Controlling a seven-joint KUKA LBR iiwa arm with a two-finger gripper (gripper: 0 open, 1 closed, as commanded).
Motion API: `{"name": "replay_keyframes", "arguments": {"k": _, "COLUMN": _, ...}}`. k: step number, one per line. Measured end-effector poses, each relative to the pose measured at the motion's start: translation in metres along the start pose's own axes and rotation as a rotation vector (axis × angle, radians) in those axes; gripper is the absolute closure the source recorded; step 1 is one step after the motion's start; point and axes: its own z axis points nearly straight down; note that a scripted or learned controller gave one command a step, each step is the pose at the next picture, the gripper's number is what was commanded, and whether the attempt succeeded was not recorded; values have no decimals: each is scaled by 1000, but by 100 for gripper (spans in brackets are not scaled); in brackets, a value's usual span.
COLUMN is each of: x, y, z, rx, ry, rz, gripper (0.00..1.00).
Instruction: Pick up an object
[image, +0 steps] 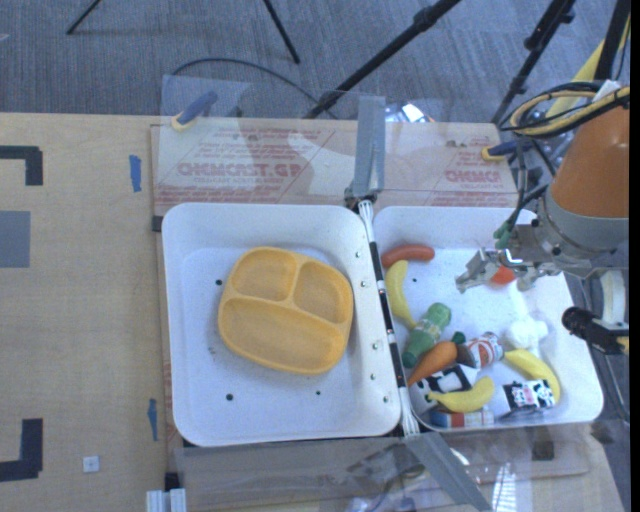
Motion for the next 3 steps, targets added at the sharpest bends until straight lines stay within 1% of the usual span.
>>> {"name": "replay_keyframes", "arguments": {"k": 1, "x": -14, "y": 30, "z": 119, "rx": -8, "ry": -3, "rz": -105, "gripper": 0}}
{"name": "replay_keyframes", "arguments": {"k": 2, "x": -21, "y": 87, "z": 120, "rx": -4, "ry": -2, "rz": 60, "gripper": 0}}
{"name": "replay_keyframes", "arguments": {"k": 3, "x": -2, "y": 21, "z": 119, "rx": -6, "ry": -1, "rz": 103, "gripper": 0}}
